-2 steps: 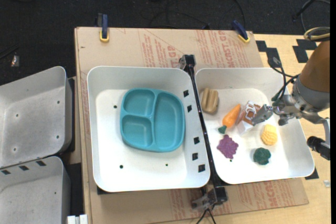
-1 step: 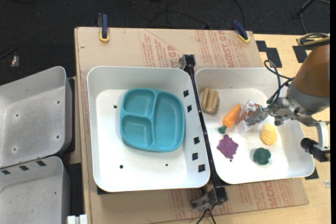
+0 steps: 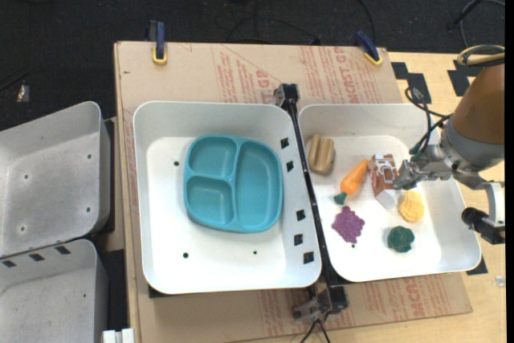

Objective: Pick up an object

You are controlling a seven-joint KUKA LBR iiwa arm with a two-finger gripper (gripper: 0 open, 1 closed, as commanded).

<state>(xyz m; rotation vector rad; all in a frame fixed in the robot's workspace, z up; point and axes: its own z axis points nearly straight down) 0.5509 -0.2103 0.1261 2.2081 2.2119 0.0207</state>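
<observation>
The arm (image 3: 480, 120) reaches in over the far right side of the right bin (image 3: 353, 118), and its hand (image 3: 411, 173) hangs low among the toys there. From where I stand, I cannot tell whether the hand is open or closed, or whether it has hold of anything.

Just to the hand's left, touching it or very nearly so, is a small red-and-white box (image 3: 384, 173), tilted a little. Directly below the hand, towards the near rim, lies a yellow lump (image 3: 412, 206), close under the metal of the wrist. Further that way, nearer the front wall, sits a dark green piece (image 3: 400, 238). Left of the box is an orange carrot (image 3: 354, 177), lying at a slant, and beyond it, near the wall between the two bins, a tan bread-like piece (image 3: 321, 153). A purple bunch of grapes (image 3: 348, 224) rests below and to the left of the hand, apart from the others.

Well away to the hand's left, across the dividing wall, the left bin (image 3: 157, 173) carries a teal divided plate (image 3: 234, 182), lying flat. Both bins sit on a cardboard-covered worktop (image 3: 209, 72) held by clamps at the far edge.
</observation>
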